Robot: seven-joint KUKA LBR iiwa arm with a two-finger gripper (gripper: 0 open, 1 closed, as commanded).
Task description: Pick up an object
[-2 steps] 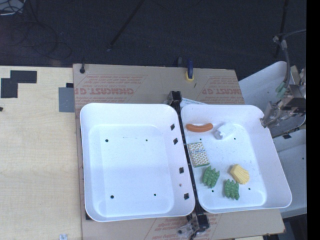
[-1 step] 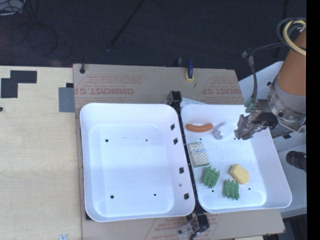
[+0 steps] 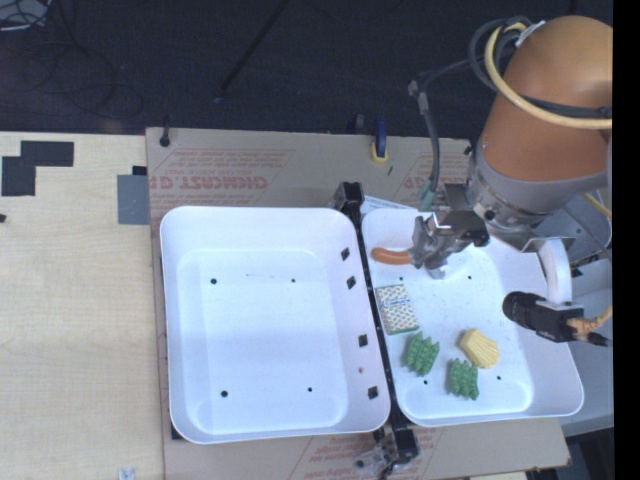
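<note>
Where jaws hover | orange sausage beside | left bin roomy

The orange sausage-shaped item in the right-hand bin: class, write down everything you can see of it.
The orange sausage-shaped item is small, slim, smooth and rounded at its visible left end, perhaps a plastic toy. It lies flat, roughly level across the picture, on the floor of the right bin near the upper left corner. The pincer stands over its right end and hides it, so contact cannot be judged. Nothing else touches it.
</note>
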